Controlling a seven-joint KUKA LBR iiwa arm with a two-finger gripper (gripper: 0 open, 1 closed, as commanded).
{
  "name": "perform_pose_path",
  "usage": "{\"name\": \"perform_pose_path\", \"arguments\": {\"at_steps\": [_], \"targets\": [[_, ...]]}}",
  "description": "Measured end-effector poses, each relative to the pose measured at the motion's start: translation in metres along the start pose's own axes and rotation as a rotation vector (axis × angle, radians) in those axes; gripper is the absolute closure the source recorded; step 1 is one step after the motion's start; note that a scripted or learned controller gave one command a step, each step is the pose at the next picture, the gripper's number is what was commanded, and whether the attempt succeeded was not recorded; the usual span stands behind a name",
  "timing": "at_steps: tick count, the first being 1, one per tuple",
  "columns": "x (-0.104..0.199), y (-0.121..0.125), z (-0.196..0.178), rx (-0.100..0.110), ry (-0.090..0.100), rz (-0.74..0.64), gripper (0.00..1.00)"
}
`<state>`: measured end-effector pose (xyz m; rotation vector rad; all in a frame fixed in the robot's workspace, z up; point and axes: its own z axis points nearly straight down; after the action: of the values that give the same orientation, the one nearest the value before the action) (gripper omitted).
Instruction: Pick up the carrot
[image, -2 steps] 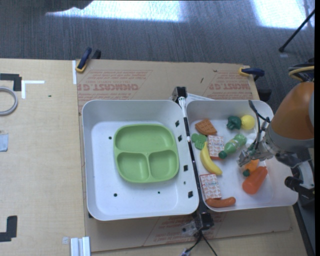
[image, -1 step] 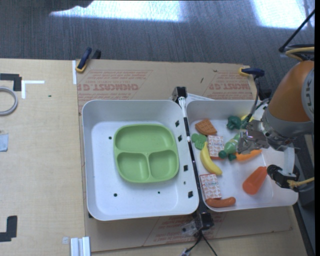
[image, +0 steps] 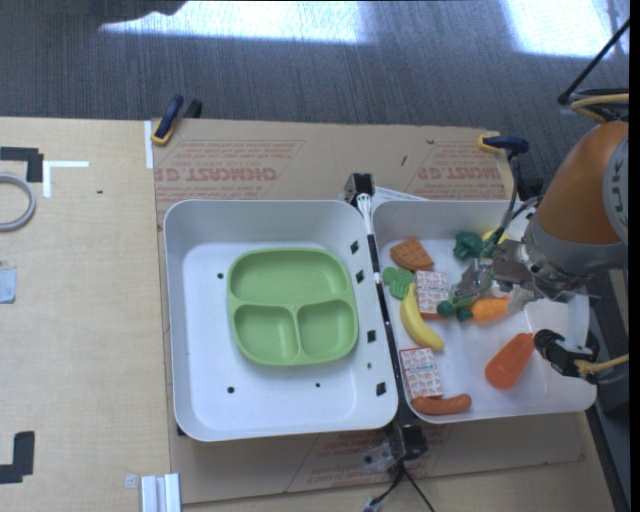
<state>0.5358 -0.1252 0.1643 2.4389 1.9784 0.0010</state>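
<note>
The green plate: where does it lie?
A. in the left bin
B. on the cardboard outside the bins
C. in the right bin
A: the green plate lies alone inside the left bin, while the toy foods fill the right bin.

Grey arm (image: 590, 200) from the right, gripper (image: 478, 290) low, pointing left.

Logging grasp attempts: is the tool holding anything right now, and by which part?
It cannot be told. The tool is down at the carrot, near its green-topped end, but the view does not show the carrot between its fingers.
</note>
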Motion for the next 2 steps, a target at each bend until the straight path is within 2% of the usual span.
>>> {"name": "perform_pose_path", "arguments": {"at_steps": [1,2], "targets": [[-0.017,-0.004,0.072,0.002,0.001,-0.350,0.00],[0.022,0.042,-0.073,0.000,-0.001,-0.522,0.00]]}}
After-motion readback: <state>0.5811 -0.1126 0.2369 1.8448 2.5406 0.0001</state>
